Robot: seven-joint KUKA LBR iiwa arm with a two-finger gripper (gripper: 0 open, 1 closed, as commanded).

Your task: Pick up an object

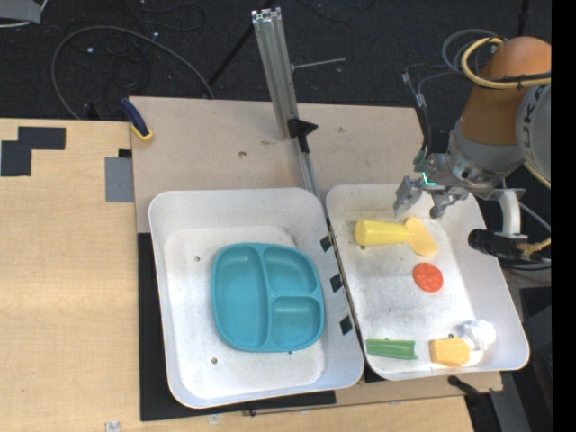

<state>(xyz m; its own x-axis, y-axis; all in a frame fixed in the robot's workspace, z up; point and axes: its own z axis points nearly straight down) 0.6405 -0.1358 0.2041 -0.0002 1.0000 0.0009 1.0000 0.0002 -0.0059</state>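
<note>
Approach is the step in hand: gripper point(421, 199), fingers seemingly spread and holding nothing, hangs just above the yellow toy point(393, 234) in the right bin point(498, 288), needing descent and closure.

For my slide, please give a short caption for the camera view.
Robot hand hovers open above the yellow toy in the right bin; a teal tray fills the left.

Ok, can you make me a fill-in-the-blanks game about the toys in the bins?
1. The teal plate lies in the ____ bin.
2. The round toy in the right bin is coloured ____.
3. The gripper hangs over the ____ bin.
4. The green toy lies near the bin's ____ edge.

Missing words: left; red; right; front
</note>
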